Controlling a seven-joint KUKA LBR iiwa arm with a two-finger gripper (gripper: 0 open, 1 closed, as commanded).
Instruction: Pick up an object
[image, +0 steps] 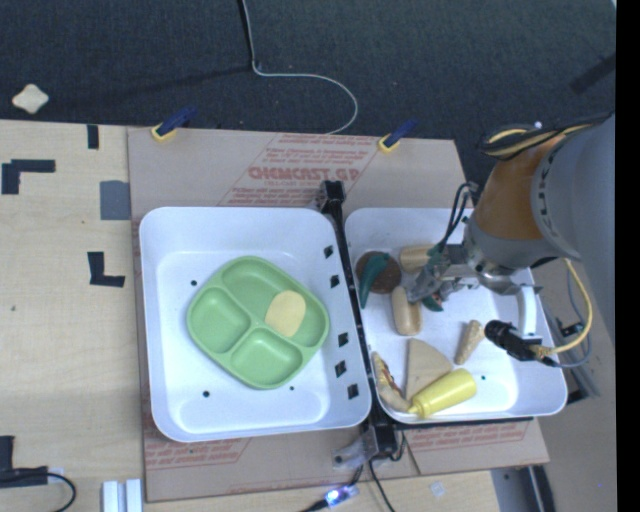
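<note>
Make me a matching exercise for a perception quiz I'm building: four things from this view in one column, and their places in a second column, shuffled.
Things:
1. green divided plate
2. yellow bottle
3. pale yellow oval piece
4. gripper

Places:
A. on the plate, in a compartment
B. in the left bin
C. low over the right bin's upper half
D. near the right bin's front edge

Pairs: 1-B, 2-D, 3-A, 4-C

Wooden bench, cardboard sheet on it, two white bins side by side, perhaps touching
</note>
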